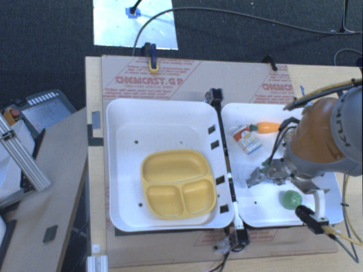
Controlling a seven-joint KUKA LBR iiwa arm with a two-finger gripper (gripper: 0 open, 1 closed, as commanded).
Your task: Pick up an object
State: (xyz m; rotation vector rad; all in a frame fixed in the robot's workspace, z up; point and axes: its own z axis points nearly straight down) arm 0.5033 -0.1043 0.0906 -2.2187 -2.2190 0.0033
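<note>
Low at the right, the arm leans over the right bin, its gripper hovering above bare floor; whether it is clenched, I cannot tell. Nothing looks lifted: green ball, carrot and small box lie nearby, untouched.

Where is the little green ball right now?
The green ball sits in the right bin, near its front edge, just below the arm's tool.
</note>
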